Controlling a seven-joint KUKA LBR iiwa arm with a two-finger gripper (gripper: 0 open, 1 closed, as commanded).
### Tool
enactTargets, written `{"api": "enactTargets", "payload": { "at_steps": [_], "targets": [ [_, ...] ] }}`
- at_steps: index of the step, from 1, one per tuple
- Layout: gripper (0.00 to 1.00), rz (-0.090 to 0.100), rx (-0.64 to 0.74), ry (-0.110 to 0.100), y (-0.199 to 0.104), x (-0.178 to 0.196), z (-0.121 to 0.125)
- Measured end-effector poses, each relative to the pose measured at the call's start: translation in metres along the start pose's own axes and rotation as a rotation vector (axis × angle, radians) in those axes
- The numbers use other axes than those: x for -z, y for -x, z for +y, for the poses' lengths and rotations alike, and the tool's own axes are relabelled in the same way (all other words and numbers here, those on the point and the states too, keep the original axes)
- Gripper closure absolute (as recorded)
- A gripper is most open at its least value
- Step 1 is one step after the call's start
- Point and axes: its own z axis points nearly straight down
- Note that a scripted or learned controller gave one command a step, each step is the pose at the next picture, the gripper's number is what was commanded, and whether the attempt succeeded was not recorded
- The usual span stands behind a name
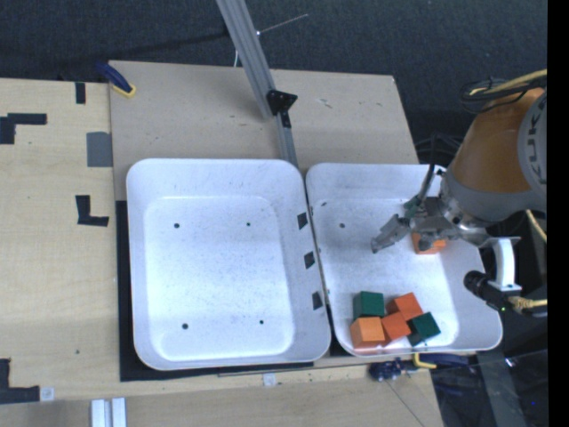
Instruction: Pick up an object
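Orange block (430, 244): we see it in the right white bin (356, 194), under the gripper (418, 229).
Gripper's grip: we cannot tell.
Blocks cluster (391, 319): bin's near end.

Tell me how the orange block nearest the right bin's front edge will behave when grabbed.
The orange block looks flat-sided and boxy, so it probably won't roll. It seems rigid, likely keeping shape. A green block touches it, so neighbours may shift.
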Motion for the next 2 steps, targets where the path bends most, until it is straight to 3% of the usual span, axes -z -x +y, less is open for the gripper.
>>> {"api": "enactTargets", "payload": {
  "at_steps": [2],
  "targets": [
    [0.00, -0.001, 0.001, 0.004, 0.006, -0.099, 0.003]
  ]
}}
